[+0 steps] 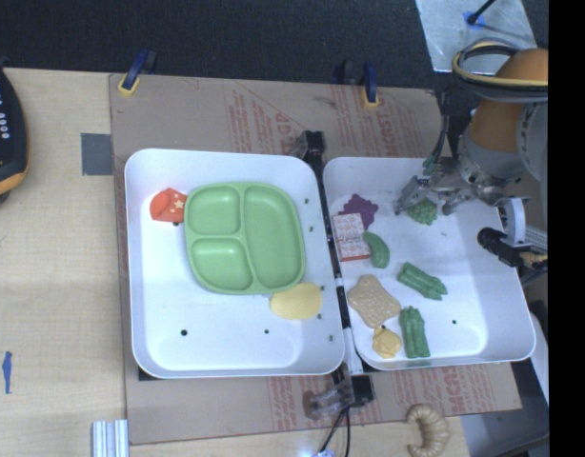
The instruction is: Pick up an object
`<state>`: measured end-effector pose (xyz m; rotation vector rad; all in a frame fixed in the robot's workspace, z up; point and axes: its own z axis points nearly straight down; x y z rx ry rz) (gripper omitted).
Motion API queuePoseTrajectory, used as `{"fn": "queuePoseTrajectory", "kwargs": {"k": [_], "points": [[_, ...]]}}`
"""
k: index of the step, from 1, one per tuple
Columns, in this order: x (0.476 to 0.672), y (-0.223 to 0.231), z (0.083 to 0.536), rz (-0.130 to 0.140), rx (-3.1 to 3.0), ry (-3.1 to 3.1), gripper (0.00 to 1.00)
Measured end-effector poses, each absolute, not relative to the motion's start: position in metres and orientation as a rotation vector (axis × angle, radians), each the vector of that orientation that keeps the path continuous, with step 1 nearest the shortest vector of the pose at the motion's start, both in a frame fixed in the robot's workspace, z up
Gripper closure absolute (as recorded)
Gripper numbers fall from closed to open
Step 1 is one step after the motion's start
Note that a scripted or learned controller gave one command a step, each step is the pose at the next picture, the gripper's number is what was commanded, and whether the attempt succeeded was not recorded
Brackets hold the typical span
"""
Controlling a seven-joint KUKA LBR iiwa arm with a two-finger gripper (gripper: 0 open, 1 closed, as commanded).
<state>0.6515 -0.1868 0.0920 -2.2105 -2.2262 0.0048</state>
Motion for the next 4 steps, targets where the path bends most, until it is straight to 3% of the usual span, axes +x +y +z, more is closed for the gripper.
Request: {"fn": "queuePoseTrajectory", "kwargs": {"k": [1, 2, 3, 4], "points": [[0.657, -0.192, 0.093, 0.002, -2.212, -2.231, 0.0], [0.659, -0.192, 0.107, 0.0, -2.212, -2.239, 1.0], [0.559, -0.173, 0.175, 0.006, -2.217, -2.218, 1.0], [0.644, -0.134, 0.206, -0.007, -2.214, -2.236, 1.0]]}}
